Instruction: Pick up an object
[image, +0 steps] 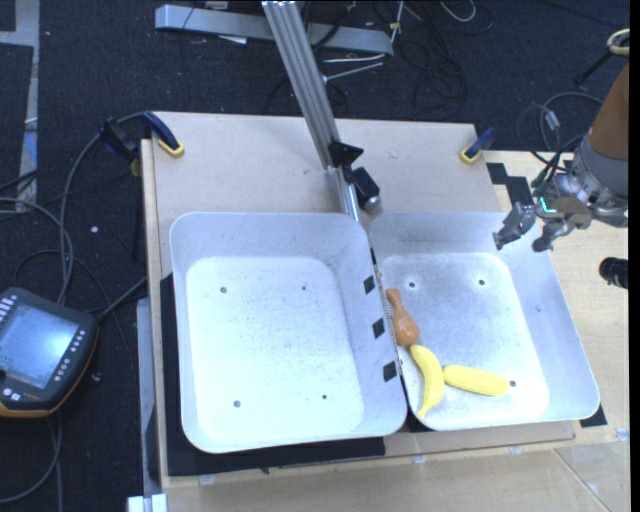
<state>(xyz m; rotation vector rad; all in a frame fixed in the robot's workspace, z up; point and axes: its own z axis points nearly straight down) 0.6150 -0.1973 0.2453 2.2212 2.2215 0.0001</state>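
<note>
- Two yellow bananas (428, 378) (478, 380)
- Orange-brown toy (402, 319)
- White bins (270, 420) (560, 330), faintly grey-speckled
- Pale wood table (250, 160)
- Yellow-tipped blue clamps (160, 135) (477, 146)

A single fixed camera is looking down at a slant from above the bench (420, 140), standing far enough back to be taking in both white bins, the left bin (190, 250) and right bin (560, 320), with dark floor (80, 80) showing beyond. The arm (612, 130) is entering from the right edge.

Open floor beyond 2 bananas (455, 380)
</note>
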